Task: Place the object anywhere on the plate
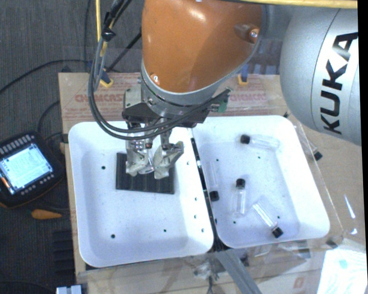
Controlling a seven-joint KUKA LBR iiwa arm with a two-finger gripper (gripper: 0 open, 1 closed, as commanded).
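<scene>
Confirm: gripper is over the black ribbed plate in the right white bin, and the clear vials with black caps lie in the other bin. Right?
Not quite. The camera view shows the flat black ribbed plate in the left shallow white bin, not the right one, with the two-finger gripper over it. The clear vials with black caps do lie in the other bin, the right shallow white bin.

A grey arm [326,66] lettered KUKA in black, a glossy orange band [195,37], black cables [100,68] alongside.

Arm [195,40] reaching down, hand [149,162] lowered, fingers apart.
</scene>
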